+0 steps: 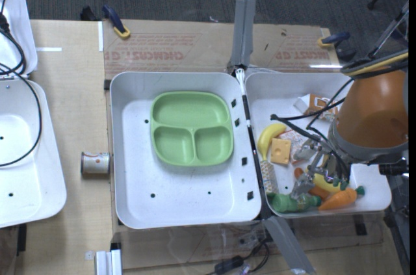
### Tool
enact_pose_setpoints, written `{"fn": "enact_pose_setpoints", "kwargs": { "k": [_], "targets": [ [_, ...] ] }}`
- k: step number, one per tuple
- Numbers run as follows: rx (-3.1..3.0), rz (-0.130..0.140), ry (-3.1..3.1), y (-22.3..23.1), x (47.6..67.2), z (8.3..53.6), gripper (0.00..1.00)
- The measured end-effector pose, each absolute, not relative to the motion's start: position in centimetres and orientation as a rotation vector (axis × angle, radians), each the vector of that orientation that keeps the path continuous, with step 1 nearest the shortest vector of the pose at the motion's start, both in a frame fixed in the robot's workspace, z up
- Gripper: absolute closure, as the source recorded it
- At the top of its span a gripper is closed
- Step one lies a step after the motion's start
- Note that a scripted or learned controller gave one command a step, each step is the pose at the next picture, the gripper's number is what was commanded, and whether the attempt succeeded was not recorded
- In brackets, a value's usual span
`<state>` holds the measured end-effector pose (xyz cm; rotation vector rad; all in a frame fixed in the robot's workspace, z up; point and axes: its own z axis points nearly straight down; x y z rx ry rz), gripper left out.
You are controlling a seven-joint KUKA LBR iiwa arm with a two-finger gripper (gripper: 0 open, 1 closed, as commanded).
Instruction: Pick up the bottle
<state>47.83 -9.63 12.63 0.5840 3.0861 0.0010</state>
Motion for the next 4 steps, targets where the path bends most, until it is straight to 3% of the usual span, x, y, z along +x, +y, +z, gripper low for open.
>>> {"fn": "enact_pose_setpoints", "kwargs": {
  "k": [1,2,3,4],
  "targets": [
    [0.591,0.004,3.082,-9.7,48.0,13.5,1.0],
    [0.221,0.001,3.128,-9.7,63.7,13.8,1.0],
    [0.144,-0.001,3.133,-15.6,64.3,9.3,1.0],
    [-0.093,0.0,3.135,-22.2,64.0,9.3,1.0]
  ]
}}
